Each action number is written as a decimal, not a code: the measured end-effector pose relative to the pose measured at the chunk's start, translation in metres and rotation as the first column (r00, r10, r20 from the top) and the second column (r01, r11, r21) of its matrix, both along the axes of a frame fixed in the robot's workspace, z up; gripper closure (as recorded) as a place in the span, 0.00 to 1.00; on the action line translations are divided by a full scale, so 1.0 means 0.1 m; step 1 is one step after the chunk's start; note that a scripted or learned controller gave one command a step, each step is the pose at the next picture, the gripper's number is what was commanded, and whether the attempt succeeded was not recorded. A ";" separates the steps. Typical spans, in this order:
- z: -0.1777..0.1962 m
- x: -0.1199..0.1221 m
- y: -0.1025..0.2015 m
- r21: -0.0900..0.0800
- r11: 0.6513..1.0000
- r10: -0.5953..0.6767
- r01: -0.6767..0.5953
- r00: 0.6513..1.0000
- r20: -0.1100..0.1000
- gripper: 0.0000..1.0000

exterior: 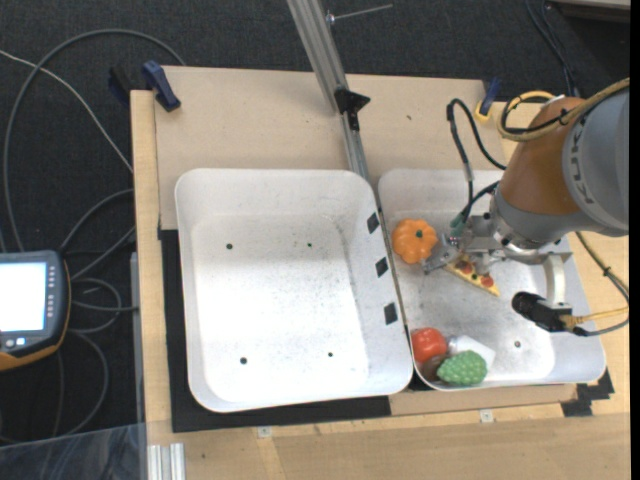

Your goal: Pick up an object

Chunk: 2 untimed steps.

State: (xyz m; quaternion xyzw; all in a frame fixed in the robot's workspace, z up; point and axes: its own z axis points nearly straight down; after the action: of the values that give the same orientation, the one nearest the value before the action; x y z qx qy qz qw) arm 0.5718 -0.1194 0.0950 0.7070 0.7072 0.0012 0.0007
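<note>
Where jaws [452,258] hover: orange ribbed pumpkin [414,240], green stem.

Setting: robotics lab, test bench. Evidence follows. Bench [250,108] is a plain wooden board on dark carpet, not furniture. 2 blue clamps [160,83] grip its far edge. An aluminium mast [315,38] rises from the board between the 2 white bins [270,193]. Loose cables [60,88] trail over the floor on the left. A teach pendant [28,303] with a lit screen lies there too. Black tape marks [380,266] sit along the bin wall. Industrial arm [570,158], grey with orange band, carries exposed wiring.
</note>
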 end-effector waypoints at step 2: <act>0.76 0.08 -0.02 -0.002 1.000 0.001 -0.001 1.000 0.005 1.00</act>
State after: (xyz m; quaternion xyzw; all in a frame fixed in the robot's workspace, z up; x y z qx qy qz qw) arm 0.5798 -0.1210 0.1714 0.7066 0.7077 0.0023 0.0033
